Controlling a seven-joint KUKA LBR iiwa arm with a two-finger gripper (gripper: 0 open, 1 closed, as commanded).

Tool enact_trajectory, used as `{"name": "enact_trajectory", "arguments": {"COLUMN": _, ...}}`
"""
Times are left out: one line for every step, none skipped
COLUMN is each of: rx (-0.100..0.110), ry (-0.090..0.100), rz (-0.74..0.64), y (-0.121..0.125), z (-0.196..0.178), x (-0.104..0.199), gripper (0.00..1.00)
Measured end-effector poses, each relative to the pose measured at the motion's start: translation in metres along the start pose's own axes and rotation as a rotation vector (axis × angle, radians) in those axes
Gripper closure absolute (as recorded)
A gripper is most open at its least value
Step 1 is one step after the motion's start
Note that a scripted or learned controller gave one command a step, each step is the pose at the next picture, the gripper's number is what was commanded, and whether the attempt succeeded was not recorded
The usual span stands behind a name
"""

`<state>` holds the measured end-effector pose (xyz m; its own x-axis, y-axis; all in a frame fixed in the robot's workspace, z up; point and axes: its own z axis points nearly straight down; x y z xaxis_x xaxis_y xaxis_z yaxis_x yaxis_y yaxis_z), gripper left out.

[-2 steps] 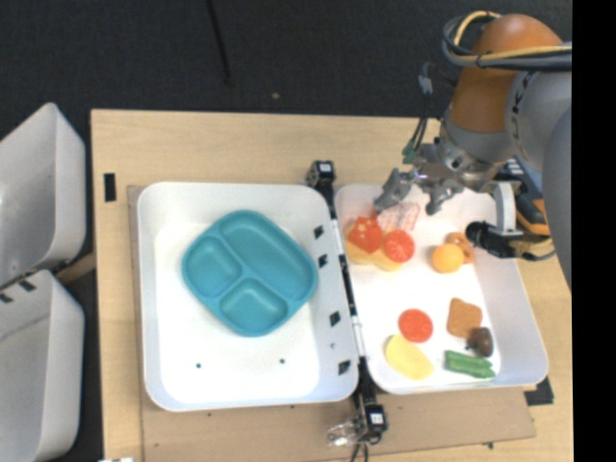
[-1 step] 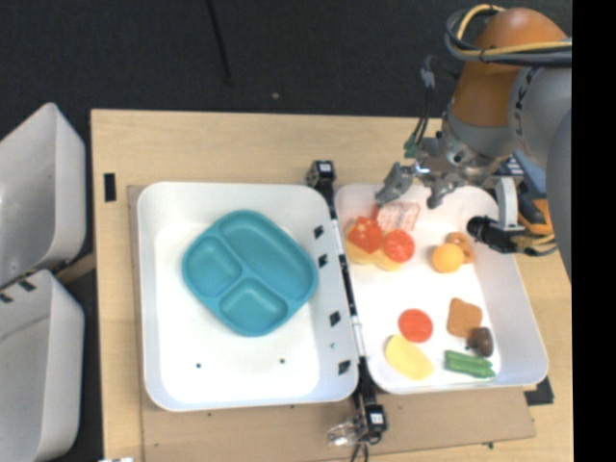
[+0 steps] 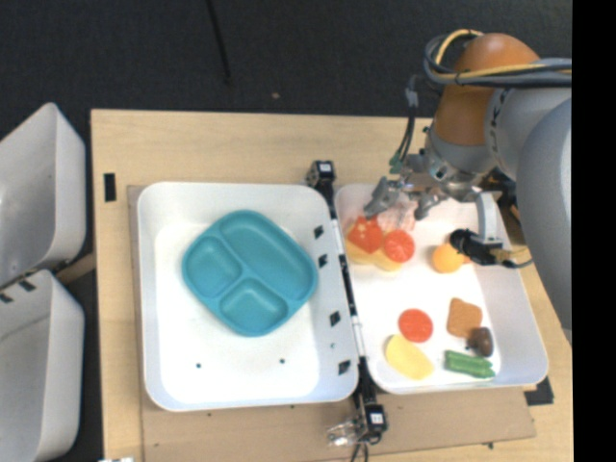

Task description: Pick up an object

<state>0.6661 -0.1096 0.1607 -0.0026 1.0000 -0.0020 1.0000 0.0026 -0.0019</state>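
The gripper point(image 3: 401, 203) is seen over the far left corner of the right bin point(image 3: 505, 292), carried by the grey arm point(image 3: 539, 152) that enters from the right, its orange band point(image 3: 472, 94) showing above the wrist. The jaws are spread wide, and nothing is seen gripped between them. Just below the fingertips, against the bin's left wall, an orange-red piece point(image 3: 363, 236) and a red round piece point(image 3: 398, 247) are found touching each other; these are the objects nearest the gripper, and whether they are touched by the fingers cannot be told. A yellow-orange round piece point(image 3: 446, 258) is placed to their right, apart from them. Nearer the front of the same bin, a flat red disc point(image 3: 416, 324) is set beside a brown piece point(image 3: 465, 314), and a small dark brown piece point(image 3: 480, 341) is seen just in front of the brown one. Along the front edge a yellow piece point(image 3: 409, 357) and a green pod-like piece point(image 3: 469, 364) are laid, the yellow one just in front of the red disc. In the left bin point(image 3: 173, 354) a blue divided plate point(image 3: 250, 270) is laid flat near the middle, turned at a slant. Both bins are borne side by side on the pale wooden bench point(image 3: 221, 147).
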Motion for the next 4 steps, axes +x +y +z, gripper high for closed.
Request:
{"name": "enact_trajectory", "arguments": {"rx": 0.004, "ry": 0.001, "rz": 0.000, "y": 0.003, "z": 0.058, "x": 0.007, "gripper": 0.00}}
{"name": "enact_trajectory", "arguments": {"rx": 0.000, "ry": 0.000, "rz": 0.002, "y": 0.003, "z": 0.059, "x": 0.005, "gripper": 0.00}}
{"name": "enact_trajectory", "arguments": {"rx": -0.002, "ry": -0.001, "rz": 0.002, "y": 0.003, "z": 0.047, "x": 0.004, "gripper": 1.00}}
{"name": "enact_trajectory", "arguments": {"rx": -0.009, "ry": 0.000, "rz": 0.003, "y": 0.008, "z": -0.009, "x": -0.007, "gripper": 1.00}}
